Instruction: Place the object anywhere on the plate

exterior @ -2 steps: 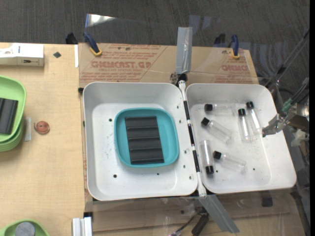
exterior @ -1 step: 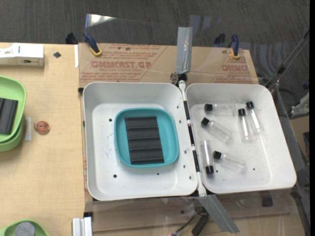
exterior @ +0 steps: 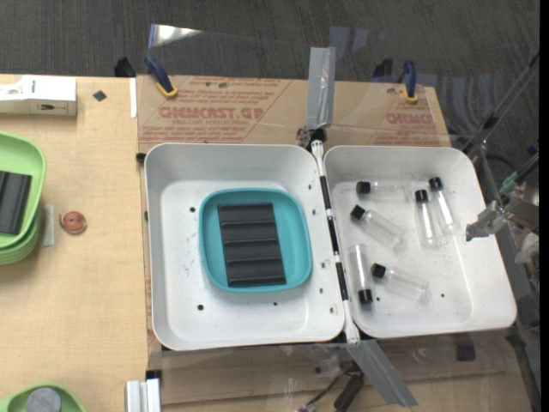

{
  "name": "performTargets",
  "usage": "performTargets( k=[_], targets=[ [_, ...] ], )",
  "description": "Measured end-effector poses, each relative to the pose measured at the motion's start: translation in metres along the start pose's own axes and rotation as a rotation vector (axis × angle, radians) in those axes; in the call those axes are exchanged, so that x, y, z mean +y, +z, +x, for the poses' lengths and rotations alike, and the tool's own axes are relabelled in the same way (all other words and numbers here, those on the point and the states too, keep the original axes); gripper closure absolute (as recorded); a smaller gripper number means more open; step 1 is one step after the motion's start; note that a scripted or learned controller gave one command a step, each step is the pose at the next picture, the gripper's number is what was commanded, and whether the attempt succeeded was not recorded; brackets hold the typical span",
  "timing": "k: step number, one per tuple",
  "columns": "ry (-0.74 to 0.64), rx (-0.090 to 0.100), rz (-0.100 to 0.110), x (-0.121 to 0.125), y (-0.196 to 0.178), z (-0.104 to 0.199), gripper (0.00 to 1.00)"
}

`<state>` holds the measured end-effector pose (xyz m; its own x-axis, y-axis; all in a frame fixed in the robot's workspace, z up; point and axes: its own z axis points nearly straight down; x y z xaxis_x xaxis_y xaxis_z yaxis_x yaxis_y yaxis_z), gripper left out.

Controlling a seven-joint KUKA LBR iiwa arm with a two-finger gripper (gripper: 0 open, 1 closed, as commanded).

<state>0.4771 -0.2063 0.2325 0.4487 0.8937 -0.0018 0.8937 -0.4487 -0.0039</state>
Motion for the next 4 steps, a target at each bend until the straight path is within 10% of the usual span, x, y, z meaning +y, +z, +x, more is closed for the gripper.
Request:
performTargets(
  k=[1, 2, 3, 4],
  targets=[
    [0.119, -0.002, -0.001, 0.004, -0.124, -0.008, 0.00],
    [0.102, -0.002, -0.001, 0.047, -0.131, 0.033, 0.00],
    [0.126, -0.001, 0.001, -0.003, -0.018, 0.032, 0.00],
    [0.154, -0.001, -0.001, 0.004, -0.113, -0.006, 0.00]
  ],
)
